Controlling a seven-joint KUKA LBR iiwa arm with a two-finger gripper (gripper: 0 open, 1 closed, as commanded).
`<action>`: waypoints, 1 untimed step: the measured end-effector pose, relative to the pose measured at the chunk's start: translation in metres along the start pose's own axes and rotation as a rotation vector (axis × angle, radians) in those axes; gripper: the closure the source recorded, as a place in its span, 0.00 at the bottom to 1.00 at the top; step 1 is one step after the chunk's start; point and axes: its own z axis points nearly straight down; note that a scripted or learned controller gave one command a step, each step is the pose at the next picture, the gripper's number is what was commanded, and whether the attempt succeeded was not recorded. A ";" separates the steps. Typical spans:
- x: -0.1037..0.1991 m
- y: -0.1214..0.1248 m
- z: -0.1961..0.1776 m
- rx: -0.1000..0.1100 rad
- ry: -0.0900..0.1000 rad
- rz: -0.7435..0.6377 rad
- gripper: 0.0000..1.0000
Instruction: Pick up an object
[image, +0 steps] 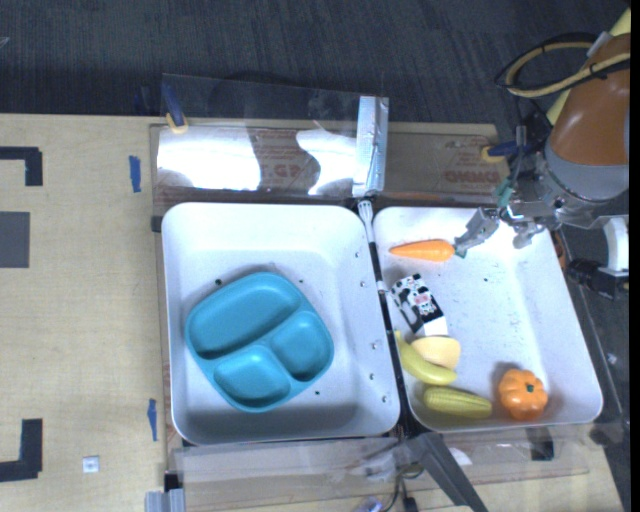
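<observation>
The jaws hang over the far part of the right bin, spread apart with nothing between them: one finger reaches left toward the carrot, the other sits further right near the wrist. The carrot lies flat on the bin floor, pointing left to right, its thick end at or just beside the left fingertip; contact cannot be confirmed from the camera view. The carrot therefore sits outside the gap, to its left, not between the fingers. Judged risk: if the jaws close here, they pinch air, or the left finger pushes the carrot toward the divider between the bins. A smooth, tapered body may also roll or squirt out under an off-centre squeeze. Nearer the camera lie a cow-patterned toy, a yellow banana, a corn cob and a small pumpkin, all well apart from the jaws. The left bin holds a blue divided plate.
</observation>
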 end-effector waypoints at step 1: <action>0.029 -0.094 0.133 0.009 0.004 -0.080 0.00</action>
